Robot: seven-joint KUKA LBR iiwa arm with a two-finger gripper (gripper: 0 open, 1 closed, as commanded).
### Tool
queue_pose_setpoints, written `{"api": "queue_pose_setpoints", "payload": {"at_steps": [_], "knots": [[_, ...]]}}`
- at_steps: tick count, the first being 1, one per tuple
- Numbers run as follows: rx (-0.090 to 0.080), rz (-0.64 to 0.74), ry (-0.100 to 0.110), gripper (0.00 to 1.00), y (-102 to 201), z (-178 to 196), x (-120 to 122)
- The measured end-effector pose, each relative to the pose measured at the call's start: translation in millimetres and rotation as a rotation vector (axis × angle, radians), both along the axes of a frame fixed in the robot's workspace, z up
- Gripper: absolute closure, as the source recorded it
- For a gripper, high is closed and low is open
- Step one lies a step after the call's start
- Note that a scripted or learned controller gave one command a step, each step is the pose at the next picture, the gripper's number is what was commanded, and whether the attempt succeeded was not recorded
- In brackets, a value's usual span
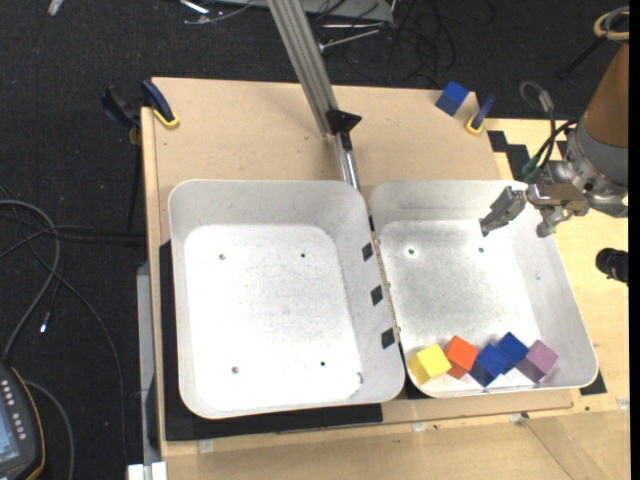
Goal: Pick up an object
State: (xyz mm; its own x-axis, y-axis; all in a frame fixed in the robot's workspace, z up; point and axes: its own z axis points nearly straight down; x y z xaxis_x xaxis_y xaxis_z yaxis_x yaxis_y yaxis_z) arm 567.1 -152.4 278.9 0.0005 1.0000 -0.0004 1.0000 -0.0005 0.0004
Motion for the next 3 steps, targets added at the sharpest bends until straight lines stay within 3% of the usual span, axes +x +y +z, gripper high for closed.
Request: {"api": "queue_pose_setpoints", "payload": {"at_steps": [1, 2, 3], "knots": [[0.000, 0.000, 0.000, 0.00, 0, 0, 0], [0.004, -0.002, 0.011, 0.00, 19, -131, -70], [-0.001, 0.001, -0.001, 0.00, 44, -185, -78]]}}
